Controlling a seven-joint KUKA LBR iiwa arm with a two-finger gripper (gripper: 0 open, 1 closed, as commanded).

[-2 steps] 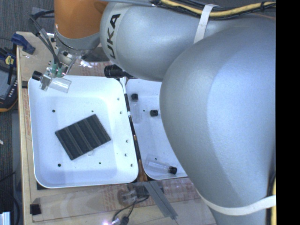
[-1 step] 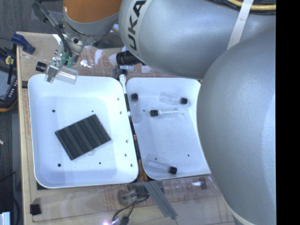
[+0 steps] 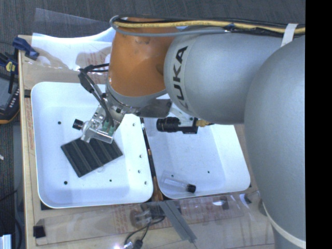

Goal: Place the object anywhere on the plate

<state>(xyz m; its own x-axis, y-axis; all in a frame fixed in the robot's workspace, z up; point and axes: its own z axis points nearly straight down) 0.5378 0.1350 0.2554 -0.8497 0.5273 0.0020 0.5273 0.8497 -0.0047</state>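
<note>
The grey arm with its orange band (image 3: 137, 56) reaches in from three o'clock and hangs its end effector (image 3: 99, 128) over the left shallow white bin (image 3: 46, 185), just at the twelve o'clock edge of a dark, ribbed, flat rectangular plate (image 3: 91, 155) lying tilted on the bin floor. Whether the end effector is open, closed or carrying anything cannot be told, since the metal tooling hides its tip. A small clear plastic tube with a black cap (image 3: 179, 184) lies in the right shallow white bin (image 3: 233, 154), toward six o'clock (probably the object meant, though that is a judgement). Nothing visibly rests on the plate, so the placing looks not yet done; if the tube is the object, it remains to be fetched and carried across
</note>
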